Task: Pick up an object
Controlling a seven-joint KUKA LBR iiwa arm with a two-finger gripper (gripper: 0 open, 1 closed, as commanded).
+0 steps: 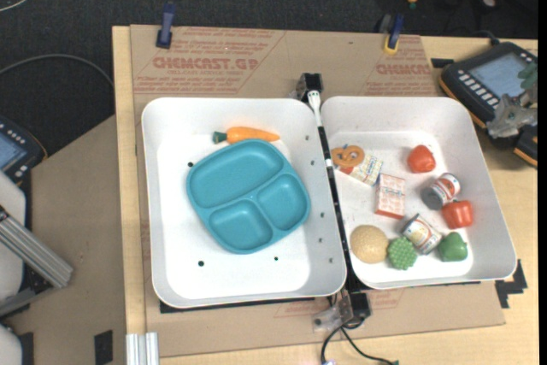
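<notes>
We read this as the pre-approach step: nothing is lifted, every candidate sits in a bin. Pincer state: we cannot tell.

Left bin (162, 184) has 2 things: a teal divided plate (248, 196) in the middle and a toy carrot (248, 134) just beyond its far edge, close to touching it.

Right bin (483, 184) holds the clutter:
- pretzel packet (352, 160) near the divider wall
- small red-and-white box (391, 196) just beside it
- red tomato (420, 158) toward the far side, apart from the rest
- 2 small cans, one (439, 189) mid-right, one (420, 232) nearer the front
- red pepper (458, 214) and green pepper (453, 247) on the right side
- broccoli (401, 253) touching a beige round piece (369, 243) at the front

Our judgement: the tomato or the carrot is the easiest target, each with free space on at least 2 sides. The front cluster is packed, so a descent there risks nudging neighbours. Next move calls for the arm to come in from the right, centre over 1 isolated item, align the fingers across its narrow axis, then descend.
</notes>
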